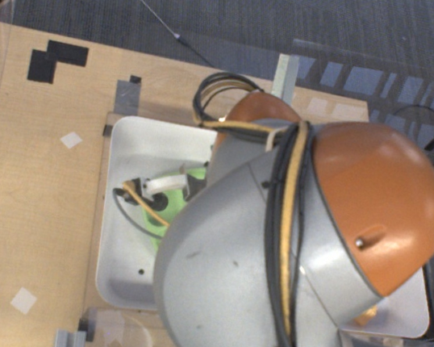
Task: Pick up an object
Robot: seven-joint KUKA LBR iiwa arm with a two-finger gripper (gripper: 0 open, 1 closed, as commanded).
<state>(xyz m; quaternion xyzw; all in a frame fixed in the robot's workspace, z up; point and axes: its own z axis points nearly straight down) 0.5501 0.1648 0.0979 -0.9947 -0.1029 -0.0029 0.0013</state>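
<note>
Over the white bins, the arm (293, 262) took up most of what you saw: a big grey body with an orange band and a bundle of black cables running down along it. It reached in from the right and hid the larger part of both bins.

Left of the arm, one bin (115, 275) lay on the wooden worktop (24, 203), and its left part was open to view. Inside it, near the middle of the visible part, you saw a green object (154, 220) with a yellow strip across it and a dark round spot on it. Just above it was a pale tube-like piece (165, 182), and a thin dark wire curved at its left. Whether these parts belonged to the claw or to objects in the bin, you could not tell, because the arm covered the place where they met.

Whether anything was gripped, you could not tell either.

On the worktop, well apart from the bin, black marks (55, 60) sat near the upper left corner.
</note>
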